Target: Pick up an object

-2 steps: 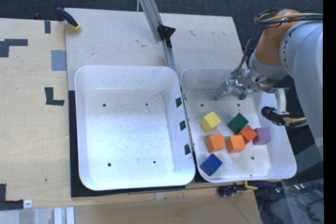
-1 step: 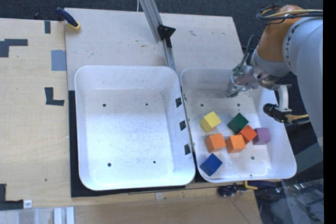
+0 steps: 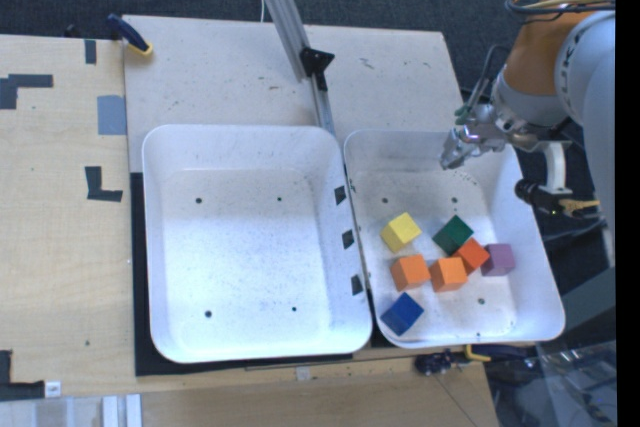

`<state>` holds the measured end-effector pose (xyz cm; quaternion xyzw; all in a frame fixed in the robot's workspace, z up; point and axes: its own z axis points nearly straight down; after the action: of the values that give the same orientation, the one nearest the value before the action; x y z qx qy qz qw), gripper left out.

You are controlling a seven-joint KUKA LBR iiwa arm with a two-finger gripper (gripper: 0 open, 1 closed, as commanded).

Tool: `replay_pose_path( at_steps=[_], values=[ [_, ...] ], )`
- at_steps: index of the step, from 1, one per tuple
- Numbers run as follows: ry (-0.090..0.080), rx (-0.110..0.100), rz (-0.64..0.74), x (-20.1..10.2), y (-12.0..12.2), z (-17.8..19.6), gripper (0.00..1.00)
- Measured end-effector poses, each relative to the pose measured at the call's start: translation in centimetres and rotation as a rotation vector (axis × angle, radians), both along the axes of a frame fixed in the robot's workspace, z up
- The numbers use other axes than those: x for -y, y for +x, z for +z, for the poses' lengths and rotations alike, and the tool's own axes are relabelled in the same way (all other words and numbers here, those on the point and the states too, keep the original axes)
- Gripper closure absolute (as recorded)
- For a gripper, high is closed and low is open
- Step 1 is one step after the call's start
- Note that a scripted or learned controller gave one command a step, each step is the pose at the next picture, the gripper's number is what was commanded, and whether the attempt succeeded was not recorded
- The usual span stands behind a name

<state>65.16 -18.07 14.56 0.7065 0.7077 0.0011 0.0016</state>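
Several small coloured blocks lie in the right bin (image 3: 520, 315): a yellow block (image 3: 401, 231), a green block (image 3: 453, 235), a purple block (image 3: 499, 259), a blue block (image 3: 403, 312), and orange blocks (image 3: 410, 271) (image 3: 449, 273) (image 3: 473, 255) between them. My gripper (image 3: 456, 153) hangs over the far right part of this bin, well above and behind the blocks, with nothing visible between its fingers. The grey arm with its orange band (image 3: 545, 35) reaches in from the right.
The left bin (image 3: 160, 215) sits beside the right one, sharing a middle rim. A slanted metal rail (image 3: 285, 5) runs down from the top to the bins' far junction. A blue and yellow tool (image 3: 130, 33) lies on the bench at upper left.
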Motion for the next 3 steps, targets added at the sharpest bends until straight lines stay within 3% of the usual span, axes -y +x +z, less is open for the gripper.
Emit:
replay_pose_path(
  at_steps=[2,3],
  values=[
    [-0.001,0.002,0.001,0.0,1.1,12.0,1.00],
    [0.000,-0.003,0.000,-0.1,1.1,13.6,1.00]
  ],
)
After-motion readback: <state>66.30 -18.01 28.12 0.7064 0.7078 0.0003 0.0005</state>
